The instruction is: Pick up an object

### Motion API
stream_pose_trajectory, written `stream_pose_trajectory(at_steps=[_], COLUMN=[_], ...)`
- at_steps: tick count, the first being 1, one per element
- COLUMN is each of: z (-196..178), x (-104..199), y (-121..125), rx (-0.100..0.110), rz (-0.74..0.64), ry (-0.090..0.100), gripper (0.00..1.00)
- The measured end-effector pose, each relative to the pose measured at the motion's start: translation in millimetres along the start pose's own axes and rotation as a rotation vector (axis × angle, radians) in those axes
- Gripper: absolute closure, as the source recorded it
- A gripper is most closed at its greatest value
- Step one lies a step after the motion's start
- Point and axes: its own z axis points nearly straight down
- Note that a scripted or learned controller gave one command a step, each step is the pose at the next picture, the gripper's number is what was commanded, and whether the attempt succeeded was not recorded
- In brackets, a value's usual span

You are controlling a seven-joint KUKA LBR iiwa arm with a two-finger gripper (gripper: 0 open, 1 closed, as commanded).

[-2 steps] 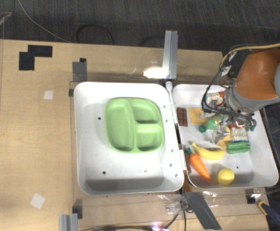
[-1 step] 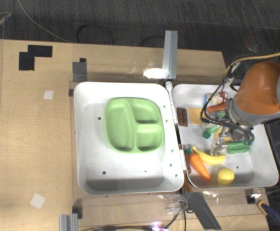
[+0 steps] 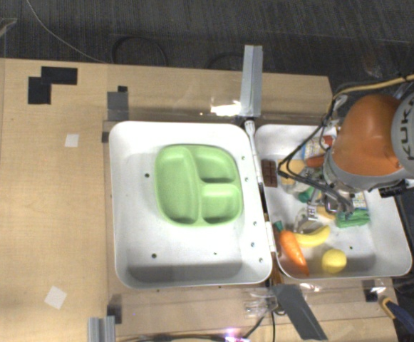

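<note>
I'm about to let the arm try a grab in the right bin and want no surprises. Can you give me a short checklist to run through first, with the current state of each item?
1. Things to grab lie in the right bin: ok, a banana, a carrot and a lemon sit near its front.
2. Gripper is over that bin: ok, it is just above the banana.
3. Whether anything is already held: cannot tell, the wrist hides it.
4. Target stands apart from its neighbours: not ok, banana and carrot lie close together, perhaps touching.
5. Left bin is out of the way: ok, its green divided tray is far from the arm.
</note>
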Motion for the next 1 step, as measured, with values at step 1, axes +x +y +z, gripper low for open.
stream_pose_trajectory(at_steps=[1], z=[1.1], x=[-14.4], y=[2.0], rx=[-0.001], rz=[0.176], ry=[0.007], gripper=[0.00])
